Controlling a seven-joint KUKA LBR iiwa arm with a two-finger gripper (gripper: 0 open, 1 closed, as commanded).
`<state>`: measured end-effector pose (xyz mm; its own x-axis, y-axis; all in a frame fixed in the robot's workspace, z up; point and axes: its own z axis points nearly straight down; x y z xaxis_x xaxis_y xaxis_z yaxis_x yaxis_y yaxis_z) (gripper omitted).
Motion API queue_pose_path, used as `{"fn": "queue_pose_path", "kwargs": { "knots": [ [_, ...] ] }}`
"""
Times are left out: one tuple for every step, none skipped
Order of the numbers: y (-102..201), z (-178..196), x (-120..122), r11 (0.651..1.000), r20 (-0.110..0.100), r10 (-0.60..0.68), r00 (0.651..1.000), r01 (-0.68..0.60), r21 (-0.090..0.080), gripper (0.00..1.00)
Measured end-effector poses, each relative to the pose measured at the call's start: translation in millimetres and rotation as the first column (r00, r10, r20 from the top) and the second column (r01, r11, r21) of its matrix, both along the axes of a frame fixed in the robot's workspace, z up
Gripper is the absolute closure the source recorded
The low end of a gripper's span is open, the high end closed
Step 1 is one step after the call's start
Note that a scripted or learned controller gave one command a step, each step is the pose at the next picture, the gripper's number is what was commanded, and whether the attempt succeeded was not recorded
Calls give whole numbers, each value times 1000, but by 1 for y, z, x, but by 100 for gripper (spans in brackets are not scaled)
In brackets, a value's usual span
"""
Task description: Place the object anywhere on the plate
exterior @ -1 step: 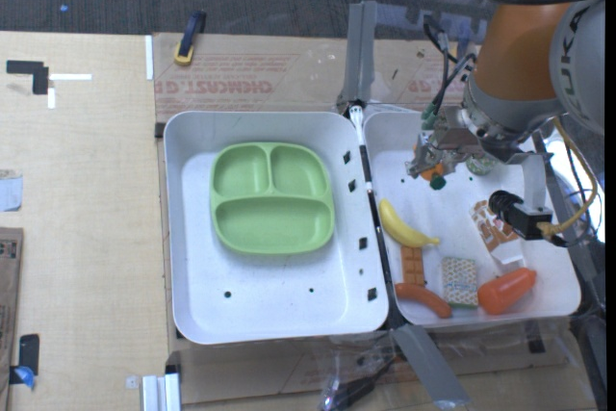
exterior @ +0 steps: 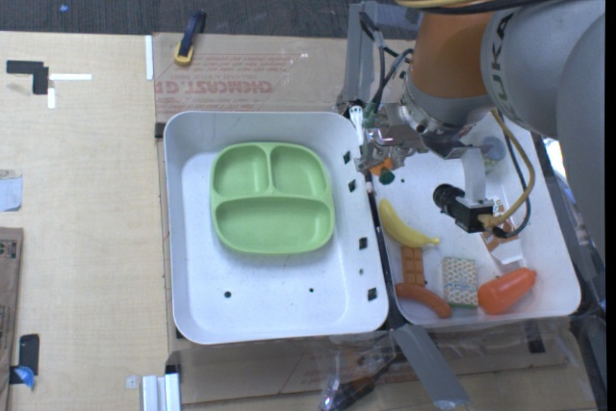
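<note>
Pincer (exterior: 385, 170) poised at right bin's (exterior: 553, 303) upper-left corner — finger state not discernible. Green plate (exterior: 272, 199) seated in left bin (exterior: 183, 236); banana (exterior: 404, 226) below pincer.

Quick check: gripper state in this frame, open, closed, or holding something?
Gripper: cannot be told; it sits at the right bin's left edge, above the banana.

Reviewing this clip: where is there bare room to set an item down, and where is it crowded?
Free: all three compartments of the green plate, and the left bin's white floor around the plate, widest along the near edge. Crowded: the right bin's near end, where banana, sausage, sponge and carrot cluster; the arm covers its far end.
</note>
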<state>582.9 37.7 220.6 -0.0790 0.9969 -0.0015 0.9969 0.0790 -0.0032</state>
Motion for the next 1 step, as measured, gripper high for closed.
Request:
{"fn": "queue_pose_path", "kwargs": {
  "knots": [
    [58, -30, -10, 986, -2, 165, 986, -165, 0, 100]
  ]
}}
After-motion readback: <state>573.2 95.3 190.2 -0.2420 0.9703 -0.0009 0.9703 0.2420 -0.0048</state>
